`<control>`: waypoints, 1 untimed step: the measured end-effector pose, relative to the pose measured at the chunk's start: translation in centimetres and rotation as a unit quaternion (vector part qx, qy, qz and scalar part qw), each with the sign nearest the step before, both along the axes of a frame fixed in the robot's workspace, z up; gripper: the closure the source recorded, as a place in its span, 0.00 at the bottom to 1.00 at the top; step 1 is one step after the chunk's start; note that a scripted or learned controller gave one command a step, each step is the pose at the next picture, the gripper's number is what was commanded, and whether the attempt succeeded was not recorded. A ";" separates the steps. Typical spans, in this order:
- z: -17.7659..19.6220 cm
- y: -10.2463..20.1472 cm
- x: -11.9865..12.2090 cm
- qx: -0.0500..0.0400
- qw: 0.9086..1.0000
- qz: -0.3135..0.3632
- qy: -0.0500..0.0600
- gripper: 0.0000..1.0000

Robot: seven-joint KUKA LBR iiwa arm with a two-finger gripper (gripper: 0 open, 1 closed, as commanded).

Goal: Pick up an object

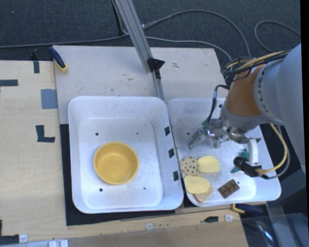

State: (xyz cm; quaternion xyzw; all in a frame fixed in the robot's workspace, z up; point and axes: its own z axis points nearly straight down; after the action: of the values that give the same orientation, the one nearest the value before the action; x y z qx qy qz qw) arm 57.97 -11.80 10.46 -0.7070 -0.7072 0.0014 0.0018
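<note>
A pale wooden tabletop (24, 165) stretches under me, marked with a few dark tape pieces, with grey carpet and loose cables beyond its far edge. A lighter board lies on it and carries two shallow white bins side by side, and a slanted metal pole (139, 40) crosses down toward the seam between them.

The left bin (118, 109) holds one thing: a yellow bowl (116, 163), upright, sitting toward the near left part of the floor and apart from every wall.

The right bin (187, 114) holds a small cluster along its near side. A round speckled cookie (190, 166) lies just beside the dividing wall. Touching it on the right is a pale yellow oval piece (209, 164). Just in front of those sits a second pale yellow piece (196, 184), with a tan piece peeking out under its near edge. A brown chocolate square (228, 188) lies a little to the right, apart from the others.

My arm comes in from the right, orange band above the wrist, and my hand (198, 139) is low in the right bin, pointing toward the dividing wall, just behind the cookie and the oval piece. The fingers look spread apart with nothing between them.
</note>
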 end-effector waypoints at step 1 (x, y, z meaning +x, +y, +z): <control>-1.5 0.0 0.0 -0.001 1.000 0.000 -0.003 0.00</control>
State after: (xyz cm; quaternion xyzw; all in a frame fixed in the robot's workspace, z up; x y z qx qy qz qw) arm 58.01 -11.78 8.96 -0.7069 -0.7073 -0.0002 -0.0006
